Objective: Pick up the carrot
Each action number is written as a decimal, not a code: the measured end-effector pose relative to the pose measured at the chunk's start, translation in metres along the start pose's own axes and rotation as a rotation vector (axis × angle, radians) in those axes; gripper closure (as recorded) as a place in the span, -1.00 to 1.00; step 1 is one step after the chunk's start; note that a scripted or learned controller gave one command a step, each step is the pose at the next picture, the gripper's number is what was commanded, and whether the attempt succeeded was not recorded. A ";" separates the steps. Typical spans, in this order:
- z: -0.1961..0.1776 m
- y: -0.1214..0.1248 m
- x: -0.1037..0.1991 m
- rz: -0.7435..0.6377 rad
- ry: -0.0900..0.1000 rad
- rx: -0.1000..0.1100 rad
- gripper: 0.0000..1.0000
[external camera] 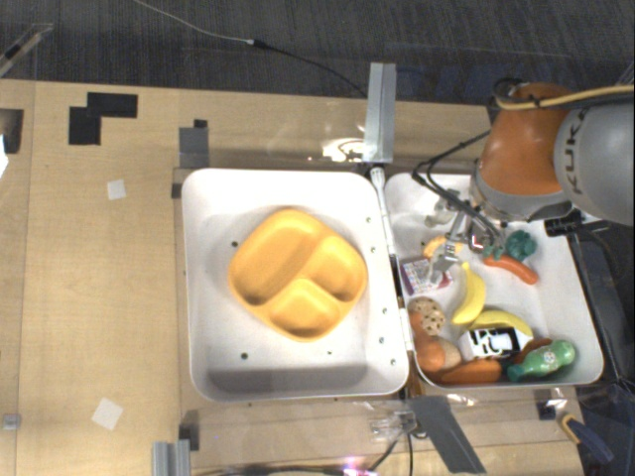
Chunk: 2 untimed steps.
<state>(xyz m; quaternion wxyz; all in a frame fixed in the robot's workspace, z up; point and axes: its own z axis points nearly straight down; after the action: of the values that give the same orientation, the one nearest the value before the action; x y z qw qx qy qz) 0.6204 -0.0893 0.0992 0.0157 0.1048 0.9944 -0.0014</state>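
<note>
We could not tell our gripper's (448,251) state. The carrot (511,266) lay just right of it; a banana (469,300) crowding below risked a wrong grab.

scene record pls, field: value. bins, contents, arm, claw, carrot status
left bin: holds a yellow divided tray
right bin: cluttered with toy food
carrot: orange with green top, upper right of the right bin, lying on the bin floor
other items: banana, cookie, green bottle, a second orange piece at the front edge
arm: reaching in from the right, over the right bin
claw: low in the right bin, left of the carrot, above the banana
carrot status: not between the claw's fingers; not picked up yet
</note>
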 end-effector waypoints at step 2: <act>0.003 0.013 -0.029 0.304 0.023 0.002 -1.00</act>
<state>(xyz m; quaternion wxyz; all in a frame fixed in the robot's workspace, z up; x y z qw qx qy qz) 0.6517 -0.0832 0.0976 0.0041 0.2540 0.9672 0.0011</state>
